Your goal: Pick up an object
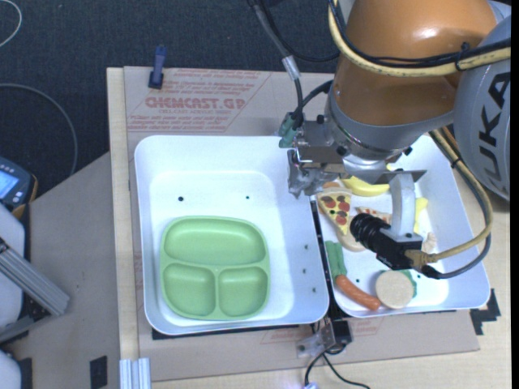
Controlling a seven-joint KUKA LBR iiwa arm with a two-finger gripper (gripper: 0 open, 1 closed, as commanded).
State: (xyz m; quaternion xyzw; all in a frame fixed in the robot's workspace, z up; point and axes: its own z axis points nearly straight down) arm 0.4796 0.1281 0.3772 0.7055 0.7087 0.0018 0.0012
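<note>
Hanging above the right bin [448, 191], the jaws are hidden: open or closed, cannot tell.

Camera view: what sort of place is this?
Likely a robot lab bench, not a kitchen: a robot arm hangs over two white bins, one holding a green plate, the other toy-like food.

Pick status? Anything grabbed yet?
Done: the gripper is down over the right bin, at its left wall, beside the pizza slice. In hand: nothing visibly held; the arm blocks the view there. Left: the grasp and lift. Pizza slice, banana and carrot all lie in the bin.
</note>
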